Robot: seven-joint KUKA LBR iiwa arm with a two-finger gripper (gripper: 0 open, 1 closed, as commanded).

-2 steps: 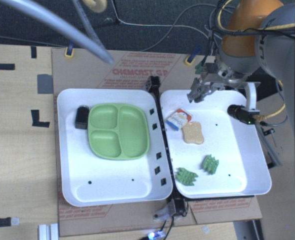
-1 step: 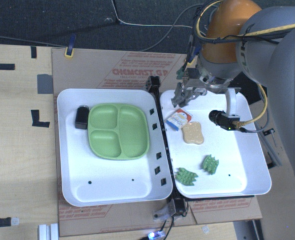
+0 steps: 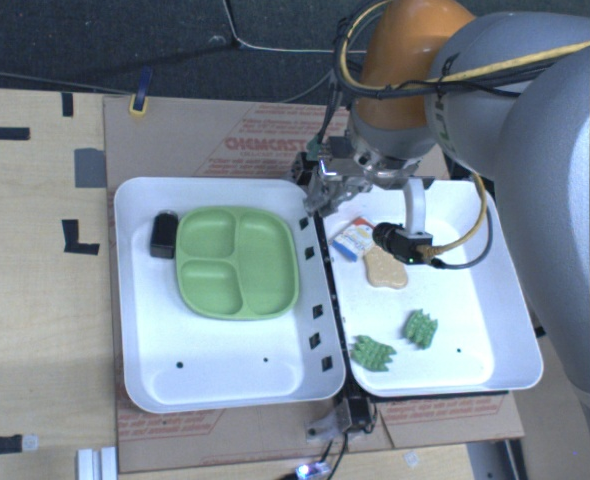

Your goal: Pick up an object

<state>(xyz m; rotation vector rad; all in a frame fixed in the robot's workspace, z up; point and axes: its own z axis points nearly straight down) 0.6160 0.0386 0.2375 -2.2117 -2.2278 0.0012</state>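
White plastic walls are my worry here. From where I sit, the hand [image 3: 327,190] hangs low at the far left corner of the right bin [image 3: 495,338], almost over the divider between the two bins, and I cannot tell its state from this angle.

Candidates in that bin: a small red, white and blue packet [image 3: 351,239] just beside the hand, a tan flat piece [image 3: 386,271] near it, and two green leafy toys [image 3: 373,352] [image 3: 420,328] well apart toward the near side. The left bin [image 3: 140,298] carries a green divided plate [image 3: 238,263] and a small black block [image 3: 163,234].

A descent this close to the rim could strike the bin wall, or merely nudge the packet aside. The thin packet may also slip free.
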